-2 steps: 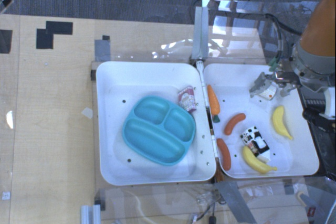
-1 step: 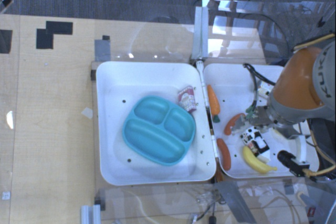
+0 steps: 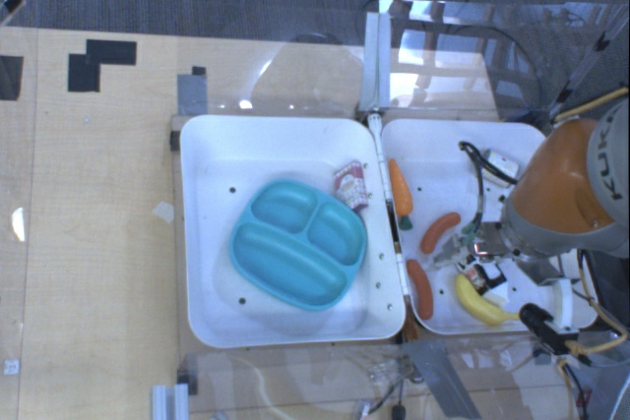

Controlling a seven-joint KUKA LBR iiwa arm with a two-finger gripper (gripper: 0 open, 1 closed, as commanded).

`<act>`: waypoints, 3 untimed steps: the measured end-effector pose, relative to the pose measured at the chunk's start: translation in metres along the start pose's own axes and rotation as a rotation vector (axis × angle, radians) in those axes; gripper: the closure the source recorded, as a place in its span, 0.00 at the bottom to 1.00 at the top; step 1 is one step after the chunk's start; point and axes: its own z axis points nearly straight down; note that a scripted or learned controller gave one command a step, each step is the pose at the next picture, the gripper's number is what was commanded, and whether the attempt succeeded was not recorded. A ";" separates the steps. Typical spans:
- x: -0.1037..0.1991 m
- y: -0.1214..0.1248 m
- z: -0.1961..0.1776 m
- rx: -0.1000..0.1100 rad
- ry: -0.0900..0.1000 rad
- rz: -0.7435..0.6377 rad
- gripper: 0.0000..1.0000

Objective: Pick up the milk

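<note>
Arm [image 3: 576, 187], grey with orange band, comes in from the right and covers the right part of the right bin.

Left bin [image 3: 202, 241], white, shallow: holds a blue divided plate [image 3: 298, 243] with three compartments, lying roughly central and turned at a slant, nothing seen on it. Just past the plate's upper right corner sits the milk [image 3: 351, 185], a small carton or pouch with white and red print, close against the wall shared with the right bin. Long axis runs roughly up-down in the view, tipped a little, top end toward the far side of the bin; touching or nearly touching the plate rim, can't tell which.

Right bin [image 3: 433, 152], white: carrot [image 3: 399, 188] along the left wall, long axis up-down. Sausage [image 3: 440, 232] mid-bin, lying diagonal. Second sausage [image 3: 419, 287] lower left, near the left wall, also near upright in the view. Banana [image 3: 479, 303] low in the bin, curved, beside the second sausage and under the wrist.

Gripper [image 3: 476, 261] low in the right bin, between the upper sausage and the banana, well apart from the milk. Can't tell how it is set; cables and wrist parts clutter it.
</note>
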 end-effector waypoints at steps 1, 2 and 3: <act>0.023 0.034 0.002 0.008 0.004 -0.181 0.00; 0.025 0.036 -0.010 0.002 0.006 -0.184 1.00; 0.026 0.039 -0.021 -0.003 0.006 -0.186 1.00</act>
